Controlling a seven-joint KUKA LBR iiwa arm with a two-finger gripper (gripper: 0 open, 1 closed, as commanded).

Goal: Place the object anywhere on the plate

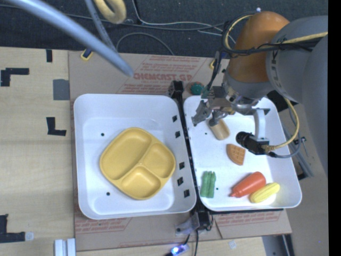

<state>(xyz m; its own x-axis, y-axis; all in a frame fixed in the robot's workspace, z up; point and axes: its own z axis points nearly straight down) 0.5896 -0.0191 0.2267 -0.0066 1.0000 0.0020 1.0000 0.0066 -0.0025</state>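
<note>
A yellow divided plate (137, 162) lies in the middle of the left bin (85, 111). In the right bin (285, 188) are several toy foods: a tan cylinder (220, 129), an orange waffle-like wedge (236, 154), a green piece (208, 184), an orange carrot shape (248, 184) and a yellow piece (265, 192). My gripper (206, 118) hangs low over the right bin's upper-left part, open, with nothing between its fingers. The tan cylinder lies just beside its right finger (215, 117).
A dark divider (182, 137) runs between the two bins. A small teal thing (197, 88) sits just past the right bin's far rim. Cables loop across the dark floor at the back, and a grey pole (69, 23) slants over the upper left.
</note>
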